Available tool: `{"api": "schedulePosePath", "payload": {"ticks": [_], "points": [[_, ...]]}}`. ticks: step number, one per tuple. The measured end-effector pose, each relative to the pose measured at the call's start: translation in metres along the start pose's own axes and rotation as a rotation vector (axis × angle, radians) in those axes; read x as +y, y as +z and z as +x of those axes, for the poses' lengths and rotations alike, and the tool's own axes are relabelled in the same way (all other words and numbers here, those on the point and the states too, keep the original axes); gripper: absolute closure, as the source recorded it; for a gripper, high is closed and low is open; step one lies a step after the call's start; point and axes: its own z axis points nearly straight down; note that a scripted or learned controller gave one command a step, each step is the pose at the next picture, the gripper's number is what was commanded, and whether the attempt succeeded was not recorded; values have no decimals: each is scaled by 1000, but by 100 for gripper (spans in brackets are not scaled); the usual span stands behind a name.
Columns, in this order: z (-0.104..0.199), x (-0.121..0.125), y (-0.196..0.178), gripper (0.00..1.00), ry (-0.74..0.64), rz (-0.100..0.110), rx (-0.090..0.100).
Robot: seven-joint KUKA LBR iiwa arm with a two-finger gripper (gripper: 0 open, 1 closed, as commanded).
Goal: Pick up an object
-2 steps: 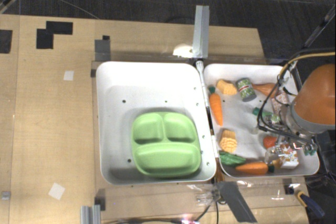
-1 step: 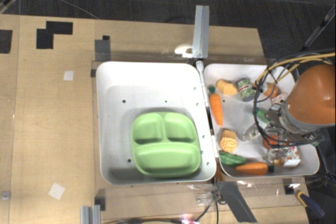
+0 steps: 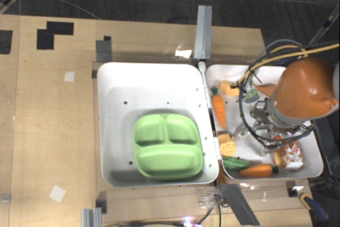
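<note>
Carrot (image 3: 218, 109) lies left of the downward-reaching arm (image 3: 305, 90) (claw (image 3: 264, 133) state unclear).

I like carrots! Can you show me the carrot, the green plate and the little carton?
carrot (image 3: 218, 109), camera view, middle of its orange body.
green plate (image 3: 168, 145), camera view, central divider.
carton (image 3: 293, 156), camera view, its top face.

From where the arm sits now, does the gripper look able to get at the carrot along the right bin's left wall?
Probably yes. The carrot lies uncovered beside the wall of the right bin, left of the gripper, though that wall crowds one side.
</note>
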Motion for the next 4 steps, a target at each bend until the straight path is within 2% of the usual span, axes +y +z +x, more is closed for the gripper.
{"api": "schedulePosePath", "payload": {"ticks": [1,2,3,4], "points": [[-7,-2,-13,100,0,10,-14],[-84,-16,-96,100,14,-10,-4],[-62,-63,-123,100,84,-13,0],[-91,-99,-149,100,220,-13,-1]]}}
